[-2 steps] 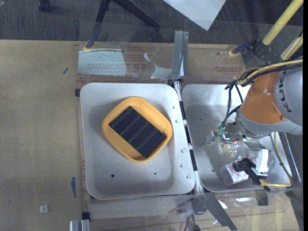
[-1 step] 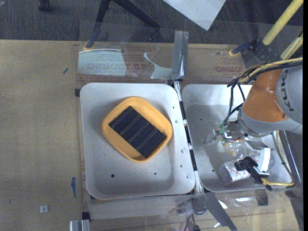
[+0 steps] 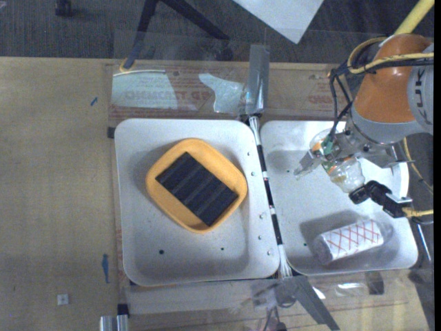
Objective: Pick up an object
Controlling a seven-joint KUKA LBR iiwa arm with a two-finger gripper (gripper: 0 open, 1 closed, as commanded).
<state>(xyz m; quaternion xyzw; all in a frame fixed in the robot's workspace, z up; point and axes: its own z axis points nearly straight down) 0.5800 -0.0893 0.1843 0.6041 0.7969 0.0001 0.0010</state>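
My gripper [image 3: 322,158] hangs over the upper middle of the right bin [image 3: 289,143], below the arm's orange band [image 3: 389,81]. A white roll with a red criss-cross pattern [image 3: 350,238] lies on its side in the right bin's lower right, apart from the gripper. A clear, glassy object [image 3: 346,174] sits just under and right of the gripper; whether it is held is unclear. In the left bin [image 3: 138,254], a yellow-orange dish with a black ribbed insert [image 3: 196,185] rests at the centre, tilted diagonally.
A black piece [image 3: 375,196] sticks out beside the wrist toward the right bin's right wall. The ridge between the bins [image 3: 265,192] runs top to bottom. Clear plastic and tape [image 3: 227,92] lie on the bench behind the bins.
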